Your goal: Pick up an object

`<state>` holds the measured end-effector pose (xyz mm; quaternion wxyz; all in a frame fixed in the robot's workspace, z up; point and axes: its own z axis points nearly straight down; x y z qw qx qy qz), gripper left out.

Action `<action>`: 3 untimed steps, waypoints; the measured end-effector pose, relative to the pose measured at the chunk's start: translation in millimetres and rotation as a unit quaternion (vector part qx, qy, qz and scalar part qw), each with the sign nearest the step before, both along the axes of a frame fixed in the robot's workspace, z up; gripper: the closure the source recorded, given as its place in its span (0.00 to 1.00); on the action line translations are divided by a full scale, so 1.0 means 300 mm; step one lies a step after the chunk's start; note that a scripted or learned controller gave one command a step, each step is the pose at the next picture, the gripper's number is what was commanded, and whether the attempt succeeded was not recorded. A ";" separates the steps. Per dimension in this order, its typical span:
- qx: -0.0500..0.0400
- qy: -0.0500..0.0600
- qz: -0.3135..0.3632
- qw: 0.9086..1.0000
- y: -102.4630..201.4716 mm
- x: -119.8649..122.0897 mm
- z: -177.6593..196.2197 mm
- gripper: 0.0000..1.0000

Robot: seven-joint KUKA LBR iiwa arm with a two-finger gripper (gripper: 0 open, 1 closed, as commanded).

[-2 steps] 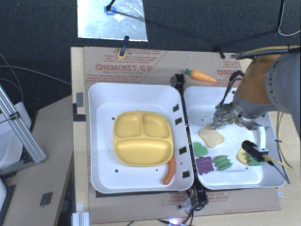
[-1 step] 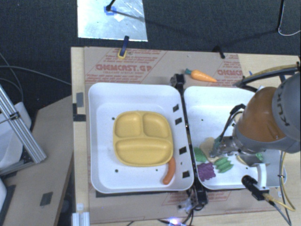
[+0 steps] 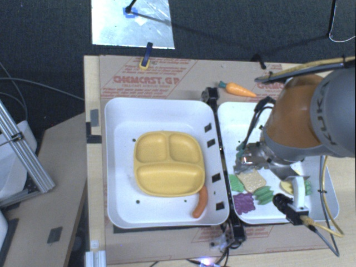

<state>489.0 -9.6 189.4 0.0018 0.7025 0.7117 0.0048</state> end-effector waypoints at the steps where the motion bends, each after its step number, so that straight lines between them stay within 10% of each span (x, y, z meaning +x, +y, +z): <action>1: -0.001 0.003 -0.001 1.000 0.198 0.094 -0.017 1.00; 2: -0.002 0.003 -0.003 1.000 0.184 0.093 0.018 1.00; 3: -0.002 0.004 -0.003 1.000 0.184 0.092 0.017 0.00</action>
